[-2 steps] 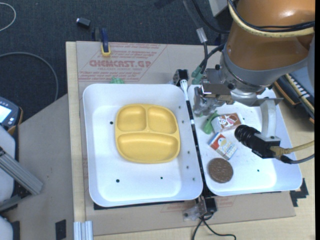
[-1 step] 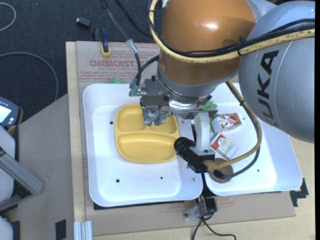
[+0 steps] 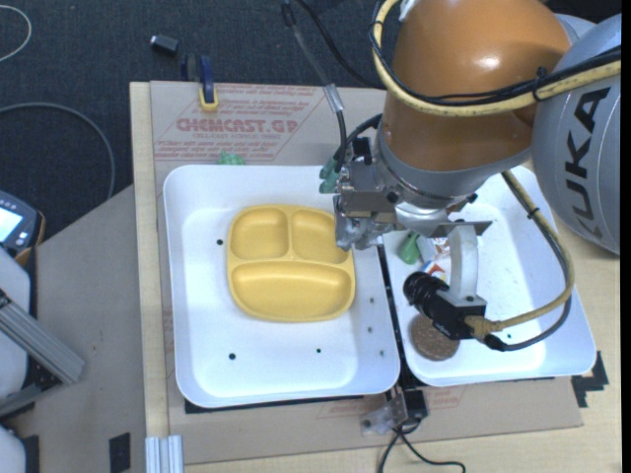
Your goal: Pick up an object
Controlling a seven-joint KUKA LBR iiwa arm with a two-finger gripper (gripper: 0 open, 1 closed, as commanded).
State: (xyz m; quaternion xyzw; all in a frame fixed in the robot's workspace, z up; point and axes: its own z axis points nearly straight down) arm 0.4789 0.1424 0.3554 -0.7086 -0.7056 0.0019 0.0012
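Status: pick not yet made, as far as the view shows.

- Claw [image 3: 353,236] sits low over the seam between the two bins, at the right edge of the yellow plate [image 3: 291,264]. The wrist above hides most of it. I cannot tell whether the claw is spread or pressed together, and nothing can be seen pinched in it.
- The yellow plate has three compartments and lies flat in the middle of the left bin [image 3: 197,363]. It looks seated on the bin floor, not lifted or tilted. It is the only thing in that bin.
- The right bin [image 3: 557,348] holds a small green piece [image 3: 408,247] just beside the claw and a brown round disc [image 3: 434,341] nearer the front wall. Both rest on the bin floor. More may lie hidden under the arm.

Judgement: the plate's right rim is the likeliest target, since the claw is nearest it, though the green piece is also close. Contact with either is unclear.

Done: approach to the bins. Left: secure a grip, lift clear of the bin floor, confirm the hold.
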